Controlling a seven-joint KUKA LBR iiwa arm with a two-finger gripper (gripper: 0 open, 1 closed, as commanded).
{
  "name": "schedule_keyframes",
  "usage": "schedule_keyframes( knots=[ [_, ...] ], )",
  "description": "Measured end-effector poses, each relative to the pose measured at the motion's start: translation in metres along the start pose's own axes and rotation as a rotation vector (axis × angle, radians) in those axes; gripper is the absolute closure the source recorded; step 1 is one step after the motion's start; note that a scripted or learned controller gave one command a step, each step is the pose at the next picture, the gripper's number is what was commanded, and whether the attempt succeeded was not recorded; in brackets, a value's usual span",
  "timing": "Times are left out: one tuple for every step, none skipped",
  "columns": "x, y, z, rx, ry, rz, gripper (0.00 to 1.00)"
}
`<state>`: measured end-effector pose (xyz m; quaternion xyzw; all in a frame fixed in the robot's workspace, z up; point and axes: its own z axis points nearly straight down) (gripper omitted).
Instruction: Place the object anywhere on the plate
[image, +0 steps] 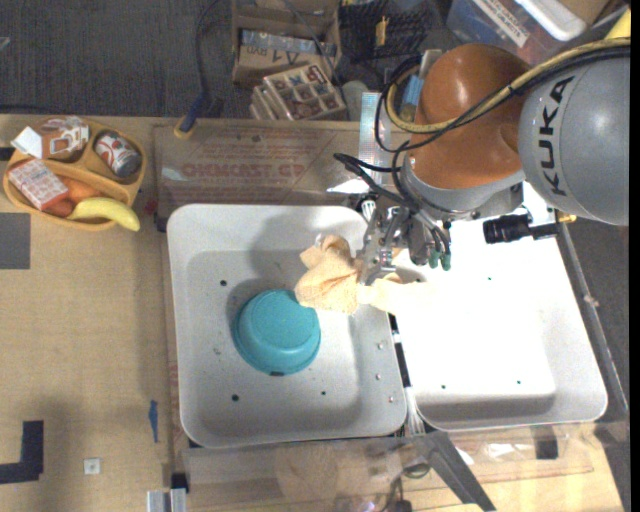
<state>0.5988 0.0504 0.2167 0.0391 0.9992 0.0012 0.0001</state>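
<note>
While it hangs above the left bin (200, 330), the pincer (378, 268) pinches a tan cloth (330, 280) between closed fingers; a teal plate (278, 331) lies below-left.

Grey KUKA-lettered arm (585, 130), orange band

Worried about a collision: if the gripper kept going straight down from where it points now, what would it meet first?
Probably the crumpled tan cloth at the gripper, then the left bin floor; depth is unclear.
</note>
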Motion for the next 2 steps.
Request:
schedule_keyframes(
  knots=[
    [0.022, 0.0444, -0.0024, 0.0, 0.0, -0.073, 1.0],
    [0.0218, 0.0442, -0.0027, 0.0, 0.0, -0.072, 0.0]
  ],
)
